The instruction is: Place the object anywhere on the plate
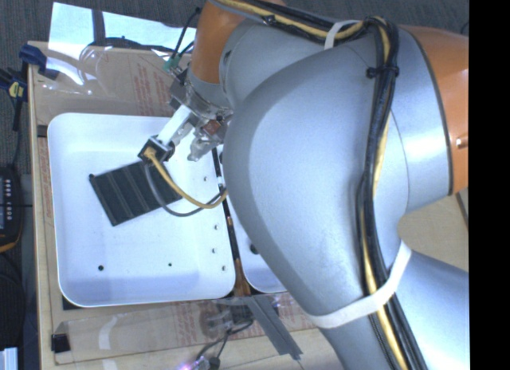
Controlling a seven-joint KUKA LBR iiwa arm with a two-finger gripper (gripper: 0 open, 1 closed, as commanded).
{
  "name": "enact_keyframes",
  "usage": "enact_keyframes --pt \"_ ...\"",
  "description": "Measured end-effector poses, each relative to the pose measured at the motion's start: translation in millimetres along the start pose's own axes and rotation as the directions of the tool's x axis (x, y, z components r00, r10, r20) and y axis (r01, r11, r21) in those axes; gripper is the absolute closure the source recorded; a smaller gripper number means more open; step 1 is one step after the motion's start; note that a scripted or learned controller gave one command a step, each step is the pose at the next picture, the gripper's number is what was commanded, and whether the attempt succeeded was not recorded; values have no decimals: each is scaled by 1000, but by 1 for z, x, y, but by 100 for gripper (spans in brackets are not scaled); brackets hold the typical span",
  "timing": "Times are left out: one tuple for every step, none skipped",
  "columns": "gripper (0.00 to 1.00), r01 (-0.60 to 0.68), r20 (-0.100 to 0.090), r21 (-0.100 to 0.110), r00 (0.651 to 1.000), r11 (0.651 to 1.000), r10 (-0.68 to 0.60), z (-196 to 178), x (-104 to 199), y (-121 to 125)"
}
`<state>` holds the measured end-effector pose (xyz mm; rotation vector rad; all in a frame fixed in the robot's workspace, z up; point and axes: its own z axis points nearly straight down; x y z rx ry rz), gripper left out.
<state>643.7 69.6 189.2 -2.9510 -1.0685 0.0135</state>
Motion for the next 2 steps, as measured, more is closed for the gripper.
enact_keyframes --pt "100 -159 0 1 987 987 159 93 42 -76" --pt "100 299 -1 -1 954 954 -299 -11 29 -69"
